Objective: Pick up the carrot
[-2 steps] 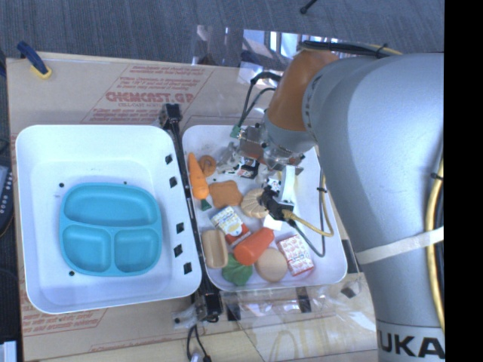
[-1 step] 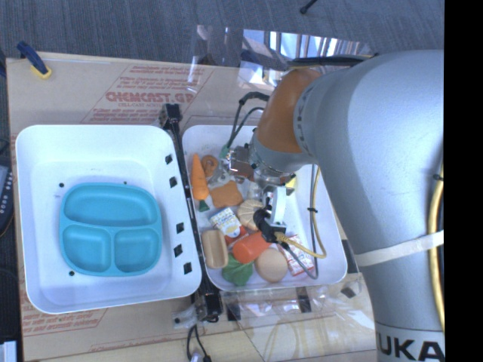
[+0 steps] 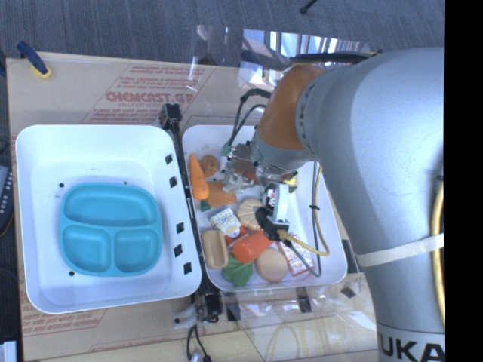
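The camera view looked down on a tabletop (image 3: 113,89) covered in printed cardboard, with two white bins side by side; the left bin (image 3: 45,149) held a blue sectioned plate (image 3: 112,228), lying flat in its middle; the right bin (image 3: 317,202) was crowded with toy food. The carrot (image 3: 198,176) lay along that bin's left wall, near the far end, orange and slim, pointing roughly away from the camera; just beside it on the right sat a round brownish piece (image 3: 209,164) and, a little nearer, an orange-tan lump (image 3: 220,196). Further toward the near end there was a small carton (image 3: 225,220), a hot-dog-like bun (image 3: 214,248), a red piece (image 3: 253,246), something green (image 3: 238,272) and a pale egg shape (image 3: 271,265). The grey arm (image 3: 377,164) bulked in from the right, its orange band (image 3: 283,115) over the bin's far end; the end effector (image 3: 243,168) hung above the clutter just right of the carrot, apart from it; whether its jaws were spread or pressed together I could not tell. A blue and yellow clamp (image 3: 33,59) sat at the tabletop's far left corner.
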`<state>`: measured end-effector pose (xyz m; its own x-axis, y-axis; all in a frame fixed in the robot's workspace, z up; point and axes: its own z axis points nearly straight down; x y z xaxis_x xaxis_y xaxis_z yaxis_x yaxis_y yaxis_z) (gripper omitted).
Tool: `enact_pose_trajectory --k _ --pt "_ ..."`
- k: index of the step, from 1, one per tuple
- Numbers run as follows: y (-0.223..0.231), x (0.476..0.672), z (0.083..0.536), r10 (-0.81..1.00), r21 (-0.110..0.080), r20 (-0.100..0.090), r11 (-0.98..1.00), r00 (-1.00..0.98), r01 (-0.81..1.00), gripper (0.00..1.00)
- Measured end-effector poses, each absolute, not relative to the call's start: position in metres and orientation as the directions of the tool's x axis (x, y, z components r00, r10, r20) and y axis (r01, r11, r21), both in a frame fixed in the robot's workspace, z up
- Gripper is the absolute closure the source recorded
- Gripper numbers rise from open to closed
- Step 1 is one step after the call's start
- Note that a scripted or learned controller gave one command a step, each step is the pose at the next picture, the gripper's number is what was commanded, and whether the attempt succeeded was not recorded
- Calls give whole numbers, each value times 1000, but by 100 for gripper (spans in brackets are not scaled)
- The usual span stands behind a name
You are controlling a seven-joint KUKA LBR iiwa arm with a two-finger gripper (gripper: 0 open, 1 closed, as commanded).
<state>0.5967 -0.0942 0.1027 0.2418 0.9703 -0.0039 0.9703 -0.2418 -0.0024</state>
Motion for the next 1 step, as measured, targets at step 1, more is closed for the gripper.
enact_pose_trajectory --k 1 --pt "-39 582 193 880 -1 0 -475 475 880 100"
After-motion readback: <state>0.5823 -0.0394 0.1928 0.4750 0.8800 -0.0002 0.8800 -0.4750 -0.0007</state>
